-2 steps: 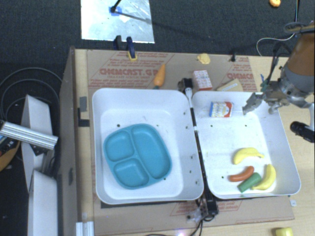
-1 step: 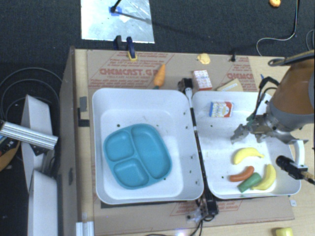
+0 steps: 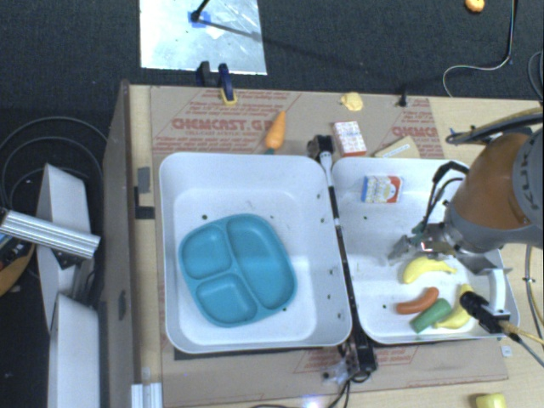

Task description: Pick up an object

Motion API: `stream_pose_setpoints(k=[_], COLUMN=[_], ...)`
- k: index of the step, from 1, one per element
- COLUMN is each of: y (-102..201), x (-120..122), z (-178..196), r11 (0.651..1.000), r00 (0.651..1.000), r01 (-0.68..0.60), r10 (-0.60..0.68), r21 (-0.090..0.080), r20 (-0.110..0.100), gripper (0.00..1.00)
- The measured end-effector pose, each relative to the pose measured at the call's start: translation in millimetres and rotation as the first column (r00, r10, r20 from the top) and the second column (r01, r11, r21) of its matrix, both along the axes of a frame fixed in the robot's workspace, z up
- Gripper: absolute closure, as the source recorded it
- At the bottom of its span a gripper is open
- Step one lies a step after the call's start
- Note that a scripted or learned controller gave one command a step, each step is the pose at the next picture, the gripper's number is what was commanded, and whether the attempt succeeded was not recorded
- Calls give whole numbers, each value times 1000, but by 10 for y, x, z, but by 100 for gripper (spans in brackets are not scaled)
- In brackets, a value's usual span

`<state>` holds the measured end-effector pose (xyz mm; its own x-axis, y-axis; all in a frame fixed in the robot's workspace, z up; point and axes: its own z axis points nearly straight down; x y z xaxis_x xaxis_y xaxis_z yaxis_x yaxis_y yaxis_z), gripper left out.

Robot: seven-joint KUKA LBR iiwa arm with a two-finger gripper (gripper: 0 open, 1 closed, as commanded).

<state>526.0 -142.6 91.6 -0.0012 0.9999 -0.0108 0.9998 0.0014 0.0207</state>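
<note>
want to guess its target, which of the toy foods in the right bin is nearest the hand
The yellow banana, lying just below the hand. The sausage, green piece and small carton sit farther off.

— What lies outside my two bins?

— Behind them, on the brown board (image 3: 255, 121), I see an orange carrot (image 3: 274, 131) and a small red-and-white box (image 3: 348, 138). A pale yellow lump (image 3: 352, 101) sits further back.

— And off the bench?

— A shiny square sheet (image 3: 202, 22) lies on the dark floor, with a blue and yellow clamp (image 3: 224, 82) at its near edge. A small orange ball (image 3: 474, 3) rests far right. At left I see a metal bar (image 3: 49, 233) and black cable loops (image 3: 34, 143).
</note>
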Motion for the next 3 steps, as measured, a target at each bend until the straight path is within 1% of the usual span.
stream_pose_setpoints(k=[1,2,3], y=[-30,-590,-501], x=[-260,516,-27], z=[251,678,696], r11=[1000,1000,1000], r00=[1000,1000,1000], r01=[1,-3,2], r10=[-1,3,-2], r21=[11,3,11], r20=[-19,-8,-23], gripper=[0,0,0])
